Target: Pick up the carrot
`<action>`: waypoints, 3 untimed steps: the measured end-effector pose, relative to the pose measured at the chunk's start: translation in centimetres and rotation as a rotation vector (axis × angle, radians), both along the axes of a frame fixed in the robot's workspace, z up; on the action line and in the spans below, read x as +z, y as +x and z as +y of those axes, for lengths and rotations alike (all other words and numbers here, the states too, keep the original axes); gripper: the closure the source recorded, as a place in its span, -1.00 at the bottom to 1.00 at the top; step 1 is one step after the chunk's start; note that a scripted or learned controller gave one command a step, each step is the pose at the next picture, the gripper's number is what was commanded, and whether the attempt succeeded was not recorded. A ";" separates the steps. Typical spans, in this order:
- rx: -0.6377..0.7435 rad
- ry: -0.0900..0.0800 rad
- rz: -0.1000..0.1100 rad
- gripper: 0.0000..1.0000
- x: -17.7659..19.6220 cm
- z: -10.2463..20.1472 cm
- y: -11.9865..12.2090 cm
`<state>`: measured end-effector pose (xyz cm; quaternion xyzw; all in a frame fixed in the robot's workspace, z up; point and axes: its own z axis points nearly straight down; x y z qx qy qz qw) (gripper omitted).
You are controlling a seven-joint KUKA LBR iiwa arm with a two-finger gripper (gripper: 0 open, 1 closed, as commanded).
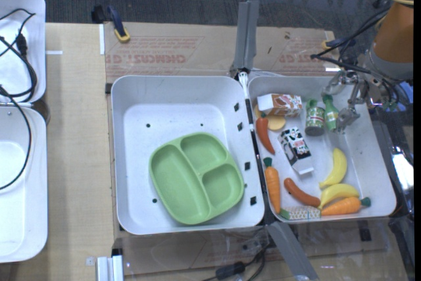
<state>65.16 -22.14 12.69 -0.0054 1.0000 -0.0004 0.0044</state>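
Carrot (273, 187) untouched by right bin's (385, 171) left wall; pincer (347, 97) spread wide, holding nothing, hovering near green bottle (329, 112). Approach step; needs crossing over, lowering.

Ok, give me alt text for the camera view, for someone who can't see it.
A robot gripper hovers over the right bin's far corner, above toy food including two carrots, bananas and a milk carton. The left bin holds a green divided plate.
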 end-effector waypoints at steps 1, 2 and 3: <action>0.002 0.001 0.003 -1.00 -3.3 0.0 -4.3; 0.192 -0.001 0.000 -1.00 -3.3 -0.1 0.9; 0.305 -0.001 0.004 -1.00 -3.3 0.0 -3.1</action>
